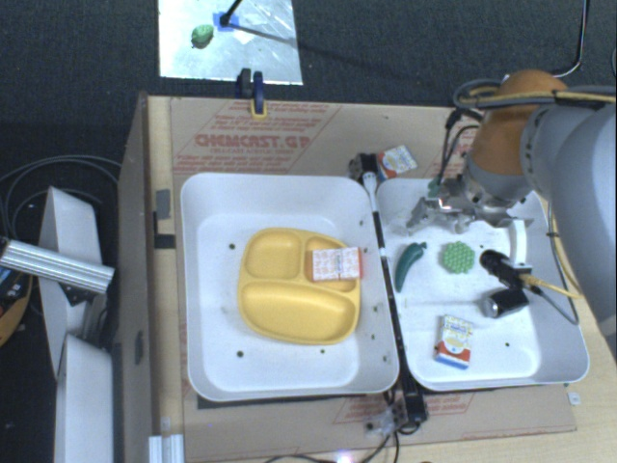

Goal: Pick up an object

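My gripper (445, 212) hangs over the far left part of the right bin (554, 355), and nothing shows between its metal parts. A dark green pepper (409, 258) lies just in front of it, close to the bin's left wall. Right of the pepper sits a green bumpy ball (458, 257). A small orange, white and blue carton (453, 341) lies near the bin's front. In the left bin (207, 258) a yellow divided tray (289, 297) carries a small pink and white box (335, 264) on its far right corner.
Another small box (396, 160) lies on the cardboard behind the bins, beside the divider's far end. A blue clamp (253, 87) stands at the bench's back edge. The grey arm with its orange band (511, 123) comes in from the right over the right bin.
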{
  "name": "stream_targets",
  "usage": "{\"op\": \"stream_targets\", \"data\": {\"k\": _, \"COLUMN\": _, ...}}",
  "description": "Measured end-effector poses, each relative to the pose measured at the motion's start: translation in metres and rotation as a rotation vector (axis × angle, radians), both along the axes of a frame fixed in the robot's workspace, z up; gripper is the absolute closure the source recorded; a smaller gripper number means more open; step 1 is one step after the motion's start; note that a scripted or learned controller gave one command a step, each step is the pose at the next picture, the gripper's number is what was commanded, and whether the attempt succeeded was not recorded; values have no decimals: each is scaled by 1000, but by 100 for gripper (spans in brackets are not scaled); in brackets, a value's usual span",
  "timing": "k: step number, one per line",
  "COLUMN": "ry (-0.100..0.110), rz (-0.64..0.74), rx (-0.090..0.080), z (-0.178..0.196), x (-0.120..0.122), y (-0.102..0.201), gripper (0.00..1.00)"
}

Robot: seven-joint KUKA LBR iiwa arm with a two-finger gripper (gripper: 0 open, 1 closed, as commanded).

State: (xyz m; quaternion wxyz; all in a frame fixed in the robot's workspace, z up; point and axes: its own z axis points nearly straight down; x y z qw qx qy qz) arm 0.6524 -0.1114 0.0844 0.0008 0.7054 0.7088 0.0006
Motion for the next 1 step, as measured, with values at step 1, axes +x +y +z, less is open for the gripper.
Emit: {"op": "stream_targets", "data": {"k": 1, "ry": 1, "rz": -3, "rx": 0, "z": 0, "x": -36, "y": 12, "gripper": 0}}
